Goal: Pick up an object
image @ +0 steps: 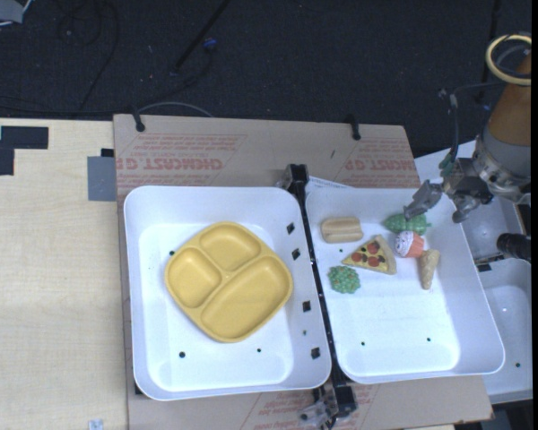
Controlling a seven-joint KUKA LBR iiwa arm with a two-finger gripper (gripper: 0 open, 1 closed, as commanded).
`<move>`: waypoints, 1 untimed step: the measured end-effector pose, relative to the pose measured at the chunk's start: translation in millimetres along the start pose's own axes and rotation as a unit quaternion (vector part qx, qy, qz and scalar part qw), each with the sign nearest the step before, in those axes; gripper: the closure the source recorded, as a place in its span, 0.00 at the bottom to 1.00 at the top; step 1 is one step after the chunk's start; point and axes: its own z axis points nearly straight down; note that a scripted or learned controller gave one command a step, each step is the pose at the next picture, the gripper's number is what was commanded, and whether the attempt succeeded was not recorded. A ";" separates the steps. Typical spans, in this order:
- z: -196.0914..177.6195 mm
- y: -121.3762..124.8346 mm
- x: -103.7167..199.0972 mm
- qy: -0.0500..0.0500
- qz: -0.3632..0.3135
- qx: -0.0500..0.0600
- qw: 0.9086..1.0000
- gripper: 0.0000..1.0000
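Carrot (412,243) is lying just below the end effector (446,200), whose spread-apart fingers are risking nudging the crowded neighbouring toys.

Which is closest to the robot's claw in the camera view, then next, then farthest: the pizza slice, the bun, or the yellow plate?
Measured from the gripper at the right bin's far right edge:
1. Pizza slice, middle of the right bin, nearest.
2. Bun, right bin's left side, a little farther.
3. Yellow plate, in the left bin, farthest.
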 end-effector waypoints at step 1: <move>-8.9 2.5 0.4 -0.001 -0.001 -0.007 1.000 0.00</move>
